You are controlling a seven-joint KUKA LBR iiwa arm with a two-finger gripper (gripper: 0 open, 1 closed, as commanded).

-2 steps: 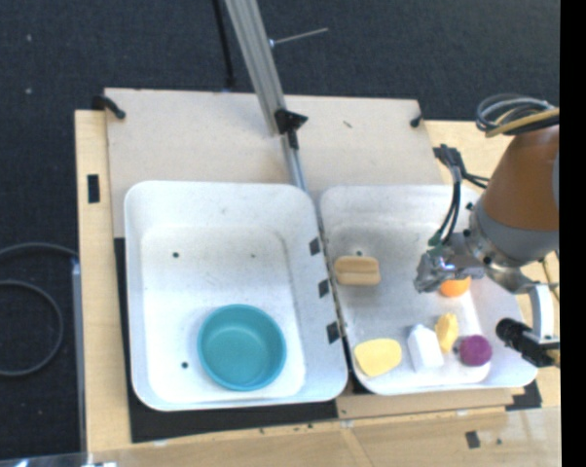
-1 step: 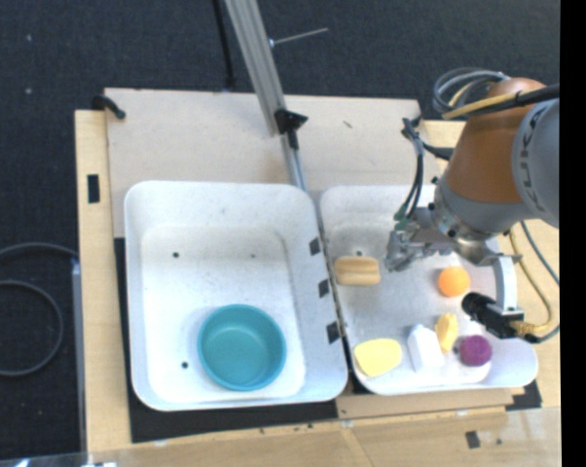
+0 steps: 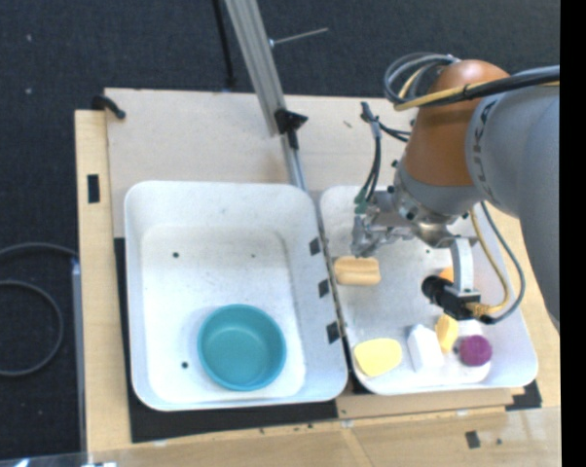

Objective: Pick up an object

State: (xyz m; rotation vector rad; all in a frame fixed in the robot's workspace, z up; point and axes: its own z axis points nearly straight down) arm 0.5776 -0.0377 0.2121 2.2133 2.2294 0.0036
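The teal bowl [image 3: 240, 346] sits alone in the left bin [image 3: 157, 212]. In the right bin [image 3: 515, 358], the gripper [image 3: 369, 244] hangs just above the tan block [image 3: 356, 271], apparently to grasp it; whether it pinches I cannot tell.

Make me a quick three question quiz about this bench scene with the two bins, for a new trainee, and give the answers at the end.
1. True or false: the teal bowl lies in the left bin.
2. Which object lies closest to the gripper? A) purple ball B) tan bread-like piece C) pale yellow piece
3. Fill in: the purple ball lies in the ____ bin.

Key
1. True.
2. B: the tan bread-like piece lies just below the gripper, while the pale yellow piece lies at the front of the right bin.
3. Right.
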